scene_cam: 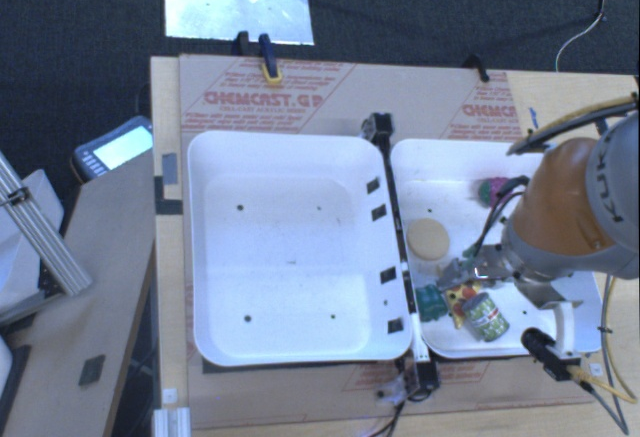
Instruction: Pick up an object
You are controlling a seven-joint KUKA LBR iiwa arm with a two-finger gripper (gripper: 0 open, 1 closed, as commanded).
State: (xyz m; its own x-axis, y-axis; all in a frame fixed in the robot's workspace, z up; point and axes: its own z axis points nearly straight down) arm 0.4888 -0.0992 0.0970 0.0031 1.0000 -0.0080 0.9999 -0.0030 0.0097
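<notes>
So, left to right. The left bin [290, 255] has nothing in it that I can make out, just a few dark dots on its floor. The divider strip [392, 225] with black clips runs between the two bins, and the right bin [440, 175] is where all the stuff is.

In there, a round tan disc [430, 238] sits near the middle. At about 5 o'clock from it there's a little cluster: a teal object [431, 302] right by the divider, something small with yellow and red [461, 302] next to it, and a green can-like thing [487, 317] lying tilted toward the bin's lower rim. Up at 1 o'clock from the disc is a pink and green item [491, 190], well apart from the rest.

The arm [570, 205] comes in from 3 o'clock and the end effector [462, 274] is low, right over the cluster, just above the yellow/red piece. Honestly can't tell whether it's wide or narrow, it's a metallic blur from this angle.

Progress-wise I'd say it's at the reach/descend stage. Nothing looks lifted, every item appears to rest on the bin floor. The actual grab and lift are not yet done. Likely target is something in that cluster, but which one is a guess.
</notes>
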